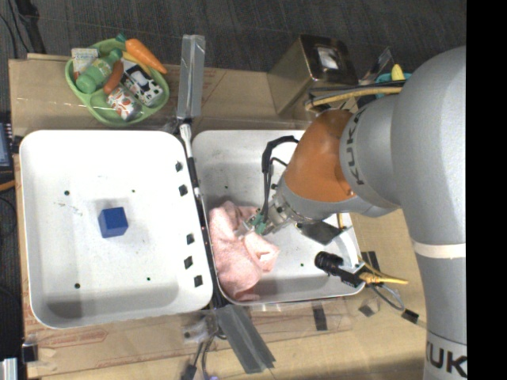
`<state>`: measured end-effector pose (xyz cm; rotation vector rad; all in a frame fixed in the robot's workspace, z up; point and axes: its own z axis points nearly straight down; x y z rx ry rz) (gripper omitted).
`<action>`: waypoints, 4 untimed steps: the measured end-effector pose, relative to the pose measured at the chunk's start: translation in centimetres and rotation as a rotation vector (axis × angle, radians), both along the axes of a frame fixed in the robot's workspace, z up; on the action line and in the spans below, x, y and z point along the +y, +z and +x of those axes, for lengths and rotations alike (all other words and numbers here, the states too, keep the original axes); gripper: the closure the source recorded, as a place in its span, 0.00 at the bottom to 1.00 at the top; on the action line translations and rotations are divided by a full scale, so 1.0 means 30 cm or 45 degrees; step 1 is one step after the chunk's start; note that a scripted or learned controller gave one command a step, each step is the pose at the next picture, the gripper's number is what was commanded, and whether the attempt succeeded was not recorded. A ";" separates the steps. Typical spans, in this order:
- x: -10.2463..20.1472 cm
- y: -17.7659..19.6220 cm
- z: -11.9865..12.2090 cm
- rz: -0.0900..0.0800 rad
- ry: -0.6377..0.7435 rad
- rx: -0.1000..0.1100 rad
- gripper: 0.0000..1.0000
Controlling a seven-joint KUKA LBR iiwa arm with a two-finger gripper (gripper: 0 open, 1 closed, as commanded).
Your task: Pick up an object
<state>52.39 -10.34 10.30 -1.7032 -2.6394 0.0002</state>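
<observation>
We start with the arm [412,172]: its grey shell is smooth and rounded, its orange band glossy, and it leans in from the right over the right bin [238,153], probably because that bin holds the nearest graspable thing. The two bins are shallow white trays of hard plastic with rounded corners, set edge to edge on the counter [47,77] so that a thing can be carried from one to the other.

The pink cloth [236,248] lies crumpled in the right bin, against its left wall and toward the near edge; it looks soft and fuzzy, with folds that offer many pinch points. The gripper [261,223] sits at the cloth's upper right edge, apparently touching it. We cannot tell whether it is spread or closed, nor whether any fabric is caught, because the wrist hides that part.

A green bowl [115,81] of toy food stands beyond the left bin [47,165], out of the way. Smallest, a blue cube [113,222], hard and sharp-edged, rests alone near the middle of the left bin.
</observation>
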 end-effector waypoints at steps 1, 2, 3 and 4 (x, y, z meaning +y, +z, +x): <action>-0.002 0.001 0.000 -0.001 0.000 -0.001 0.00; 0.001 0.032 0.002 -0.001 0.006 0.000 1.00; 0.001 0.033 0.002 -0.002 0.007 0.000 0.00; 0.016 -0.032 0.139 0.000 0.036 0.000 0.00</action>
